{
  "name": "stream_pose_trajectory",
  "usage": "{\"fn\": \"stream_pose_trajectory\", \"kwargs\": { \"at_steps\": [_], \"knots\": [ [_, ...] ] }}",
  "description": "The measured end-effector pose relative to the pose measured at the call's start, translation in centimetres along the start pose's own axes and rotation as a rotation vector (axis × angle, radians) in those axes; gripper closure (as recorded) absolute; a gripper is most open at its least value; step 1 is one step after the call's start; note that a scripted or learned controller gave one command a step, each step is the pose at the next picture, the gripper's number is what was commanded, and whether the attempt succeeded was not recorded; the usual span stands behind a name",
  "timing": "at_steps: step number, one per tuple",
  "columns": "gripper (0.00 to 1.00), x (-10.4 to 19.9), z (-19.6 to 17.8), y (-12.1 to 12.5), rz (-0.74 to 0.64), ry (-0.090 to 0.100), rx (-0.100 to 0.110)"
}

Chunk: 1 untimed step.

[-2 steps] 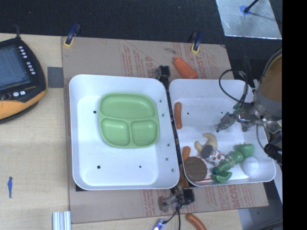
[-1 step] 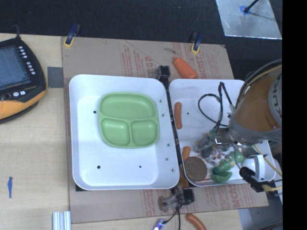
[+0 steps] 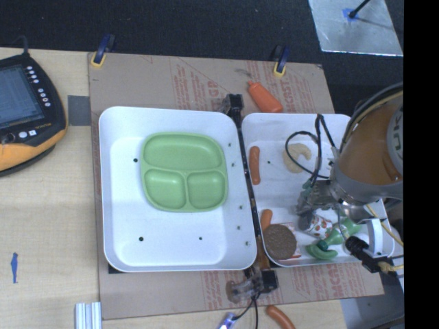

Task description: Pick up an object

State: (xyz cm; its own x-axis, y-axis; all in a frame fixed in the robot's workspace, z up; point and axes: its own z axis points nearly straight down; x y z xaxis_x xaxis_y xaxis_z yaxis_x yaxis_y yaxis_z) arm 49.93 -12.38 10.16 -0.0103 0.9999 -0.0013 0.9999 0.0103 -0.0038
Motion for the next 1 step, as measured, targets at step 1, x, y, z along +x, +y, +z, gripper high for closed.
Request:
{"fn": "stream_pose_trajectory", "kwargs": {
  "at_steps": [1],
  "knots": [
    [1.0,6.46,-9.05,-2.21,0.005,0.002,-0.003]
  ]
}}
